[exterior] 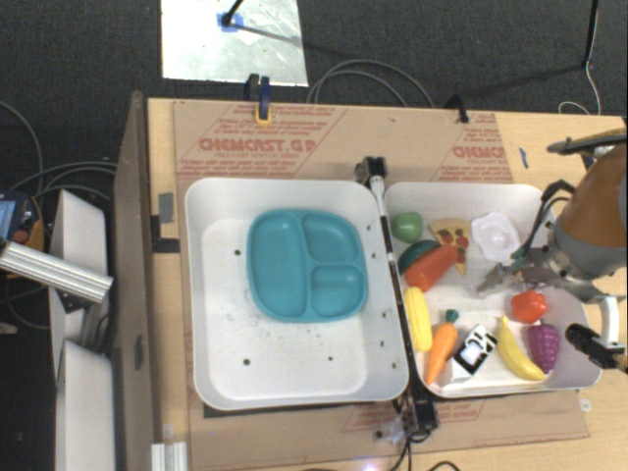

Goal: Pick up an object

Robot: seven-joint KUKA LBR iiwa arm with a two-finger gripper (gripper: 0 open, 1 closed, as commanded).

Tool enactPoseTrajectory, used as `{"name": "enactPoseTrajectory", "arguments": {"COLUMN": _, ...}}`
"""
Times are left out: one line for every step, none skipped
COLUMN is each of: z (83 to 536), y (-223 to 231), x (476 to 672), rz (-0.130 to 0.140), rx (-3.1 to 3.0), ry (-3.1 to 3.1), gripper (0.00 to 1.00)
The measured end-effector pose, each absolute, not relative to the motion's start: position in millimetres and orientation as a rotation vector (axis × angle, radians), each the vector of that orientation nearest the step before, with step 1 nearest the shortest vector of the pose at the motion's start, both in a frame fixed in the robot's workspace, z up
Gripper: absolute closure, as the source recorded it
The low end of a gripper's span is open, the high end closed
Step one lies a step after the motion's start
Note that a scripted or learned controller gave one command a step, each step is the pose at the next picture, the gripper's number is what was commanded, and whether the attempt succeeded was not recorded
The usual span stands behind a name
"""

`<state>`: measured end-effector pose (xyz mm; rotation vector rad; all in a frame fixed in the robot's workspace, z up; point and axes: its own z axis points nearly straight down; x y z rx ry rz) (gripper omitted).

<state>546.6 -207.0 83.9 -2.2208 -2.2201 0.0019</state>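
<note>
From my remote seat I look down at a slant on a worktop (294, 130) covered in brown board, bearing two shallow white bins side by side. The left bin (216, 292) holds a teal divided plate (306, 266). The right bin (461, 196) holds a scatter of toy food: a green pepper (407, 226), a pizza slice (450, 234), a red chilli (432, 265), a corn cob (418, 318), a carrot (441, 350), a banana (515, 349), a purple fruit (544, 344), a red tomato (529, 305), a clear plastic cup (494, 234) and a small black-and-white block (475, 348).

The arm reaches in from the right, its orange band showing near the frame edge. The end effector (494, 281) hangs low over the right bin, its metal fingers pointing left, between the clear cup and the tomato. I cannot tell whether the fingers are spread or closed, and I see nothing caught between them.

I judge this to be the approach step: nothing is lifted, and every object lies in the bin. The tomato, just beside the fingers, looks the nearest candidate. The next move calls for settling over one item, descending without nudging its crowded neighbours, then closing and lifting straight up.
</note>
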Motion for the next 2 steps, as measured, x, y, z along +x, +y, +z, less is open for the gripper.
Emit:
{"name": "enactPoseTrajectory", "arguments": {"z": 103, "y": -156, "x": 658.0, "rz": -0.015, "rx": -2.214, "ry": -2.242, "gripper": 0.00}}
{"name": "enactPoseTrajectory", "arguments": {"z": 89, "y": -97, "x": 568.6, "rz": -0.004, "rx": -2.239, "ry": -2.230, "gripper": 0.00}}
